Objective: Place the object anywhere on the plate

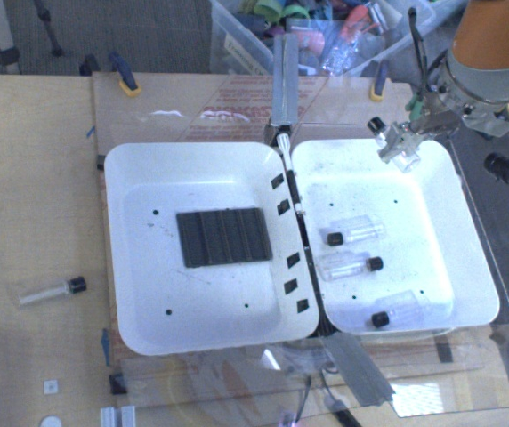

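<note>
In the camera view, two shallow white bins are seen side by side on the bench. A dark ribbed plate (225, 236) lies flat near the middle of the left bin (139, 310), well apart from every wall. Three clear vials with black caps rest in the right bin (477, 274): one (354, 232) near the bin's centre, a second (351, 264) just beside it toward the near edge, and a third (393, 312) close to the near edge. A further vial (52, 291) lies outside the bins, on the bench by its left edge.

The gripper (400, 147) is hung over the far right corner of the right bin. Something pale and clear is seen at its tip, but whether a vial is clamped there cannot be told, nor can the state of the tool.

The step in hand is judged to be the fetching of a vial; nothing has yet been set on the plate. The next move calls for a firm grasp, then a carry across the divider to the plate.

No legible writing or brand is seen.
</note>
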`<action>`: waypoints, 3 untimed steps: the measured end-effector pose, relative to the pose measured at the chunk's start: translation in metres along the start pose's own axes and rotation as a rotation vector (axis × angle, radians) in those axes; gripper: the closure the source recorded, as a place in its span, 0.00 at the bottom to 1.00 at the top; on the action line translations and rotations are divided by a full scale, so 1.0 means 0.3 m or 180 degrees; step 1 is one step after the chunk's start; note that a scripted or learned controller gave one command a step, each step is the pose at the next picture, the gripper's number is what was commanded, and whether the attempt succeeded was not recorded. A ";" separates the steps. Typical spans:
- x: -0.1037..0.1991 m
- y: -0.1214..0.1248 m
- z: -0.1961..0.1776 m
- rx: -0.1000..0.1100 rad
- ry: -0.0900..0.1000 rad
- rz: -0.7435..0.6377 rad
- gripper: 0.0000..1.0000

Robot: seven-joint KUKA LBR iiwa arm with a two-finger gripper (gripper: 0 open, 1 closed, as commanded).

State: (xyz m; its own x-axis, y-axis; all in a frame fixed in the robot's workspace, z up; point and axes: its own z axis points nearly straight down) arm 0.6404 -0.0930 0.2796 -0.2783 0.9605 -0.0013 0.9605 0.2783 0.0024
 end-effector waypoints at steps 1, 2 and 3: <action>0.310 0.076 0.100 0.0011 0.0009 -0.0787 1.00; 0.584 0.055 0.131 0.0012 0.0010 -0.1279 1.00; 0.911 -0.005 0.108 0.0017 0.0008 -0.0656 1.00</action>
State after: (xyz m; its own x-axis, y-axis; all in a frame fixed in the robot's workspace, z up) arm 0.5629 0.1690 0.2469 -0.4689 0.8833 0.0012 0.8833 0.4689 -0.0030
